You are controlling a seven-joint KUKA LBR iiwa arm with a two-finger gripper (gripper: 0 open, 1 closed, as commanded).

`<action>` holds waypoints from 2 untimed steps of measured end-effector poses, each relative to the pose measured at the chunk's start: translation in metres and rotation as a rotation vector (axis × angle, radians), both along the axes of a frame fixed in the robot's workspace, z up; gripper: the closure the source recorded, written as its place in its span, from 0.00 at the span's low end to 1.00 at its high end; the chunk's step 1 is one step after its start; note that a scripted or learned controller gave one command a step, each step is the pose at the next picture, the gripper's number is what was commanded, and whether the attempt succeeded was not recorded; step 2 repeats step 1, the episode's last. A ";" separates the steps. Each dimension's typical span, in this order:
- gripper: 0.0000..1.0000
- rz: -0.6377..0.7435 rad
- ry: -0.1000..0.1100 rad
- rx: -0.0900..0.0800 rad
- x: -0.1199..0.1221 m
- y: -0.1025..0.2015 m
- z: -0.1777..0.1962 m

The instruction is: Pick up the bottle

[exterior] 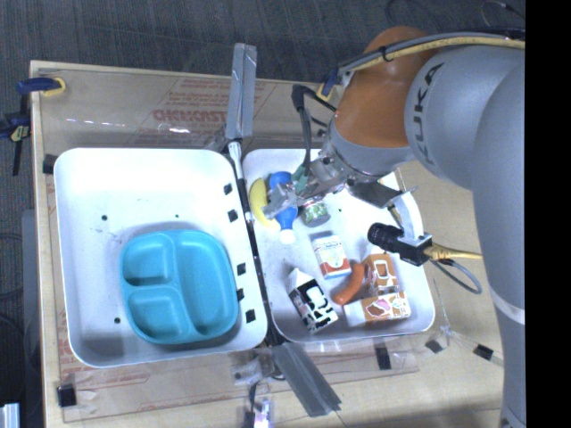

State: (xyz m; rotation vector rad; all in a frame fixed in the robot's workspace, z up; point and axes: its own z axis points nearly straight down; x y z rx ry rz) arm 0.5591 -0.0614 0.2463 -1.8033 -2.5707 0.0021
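Blue bottle (280, 200): it is seen in the right bin (412, 321), at the far left corner, just beside the yellow thing (258, 196)
Bottle's long way: it is laid down, with its white cap (286, 235) pointed to the near side and its body pointed to the far side
Claw (309, 194): it is placed just right of the bottle, very close, maybe touching; how far it is opened cannot be told, and nothing is seen held in it
Which way to go: the bottle is found to the left of the claw, so a small move left is likely needed
Arms: one
Bins: two, side by side
Bottles: one
Blue tray (178, 283): one, laid in the left bin (80, 181)
Small boxes: three are counted, one red and white (331, 256), one black and white (313, 300), one orange (384, 294)
Sausage thing (352, 282): one, laid between the boxes
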 end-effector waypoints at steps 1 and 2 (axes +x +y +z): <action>1.00 -0.104 0.003 -0.001 0.047 -0.019 -0.057; 1.00 -0.104 0.003 -0.001 0.047 -0.019 -0.057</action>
